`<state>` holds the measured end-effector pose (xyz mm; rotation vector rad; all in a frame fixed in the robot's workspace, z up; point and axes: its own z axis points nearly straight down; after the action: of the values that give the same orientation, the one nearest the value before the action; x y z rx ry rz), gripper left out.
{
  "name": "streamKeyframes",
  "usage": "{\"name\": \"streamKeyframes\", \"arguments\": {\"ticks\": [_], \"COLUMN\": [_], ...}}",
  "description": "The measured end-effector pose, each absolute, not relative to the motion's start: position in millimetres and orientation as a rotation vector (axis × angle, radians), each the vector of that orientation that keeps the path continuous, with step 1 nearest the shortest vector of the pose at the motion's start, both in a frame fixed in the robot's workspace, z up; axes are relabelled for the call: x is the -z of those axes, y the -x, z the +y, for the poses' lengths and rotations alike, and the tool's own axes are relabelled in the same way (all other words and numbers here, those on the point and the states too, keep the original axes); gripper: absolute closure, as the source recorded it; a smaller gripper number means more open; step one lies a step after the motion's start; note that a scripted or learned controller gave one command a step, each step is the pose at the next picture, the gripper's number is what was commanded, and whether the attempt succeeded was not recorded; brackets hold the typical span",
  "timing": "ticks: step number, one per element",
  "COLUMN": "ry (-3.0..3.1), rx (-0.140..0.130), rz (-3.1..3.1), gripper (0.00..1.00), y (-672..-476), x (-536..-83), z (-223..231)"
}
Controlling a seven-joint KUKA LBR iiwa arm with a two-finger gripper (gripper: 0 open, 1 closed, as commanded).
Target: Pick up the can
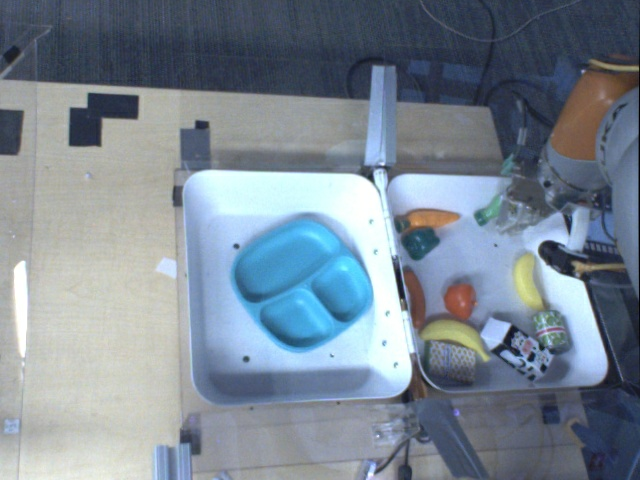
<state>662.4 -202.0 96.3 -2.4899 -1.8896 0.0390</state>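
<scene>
A blue divided tray [302,282] is seen in the left bin [205,298]. The gripper [520,206] is positioned over the right bin [592,368], at its far edge; finger state cannot be told. The can [550,330] is located near the front right corner, beside a patterned carton [520,349].

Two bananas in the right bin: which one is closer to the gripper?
The small upright banana by the right wall, just below the gripper. The other banana lies farther down, near the front.
</scene>
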Motion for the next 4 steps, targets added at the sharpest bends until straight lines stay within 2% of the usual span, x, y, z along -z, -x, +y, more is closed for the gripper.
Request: {"name": "streamKeyframes", "arguments": {"ticks": [1,3,4], "ry": [2.505,2.503,2.333], "rx": [-0.035,-0.031,0.009], "rz": [-1.875,-1.884,-2.117], "gripper": [1.00,1.00,1.00], "y": [-661.7,-663.8,-670.6], "x": [-86,-110,-222], "z": [-197,-197,-185]}}
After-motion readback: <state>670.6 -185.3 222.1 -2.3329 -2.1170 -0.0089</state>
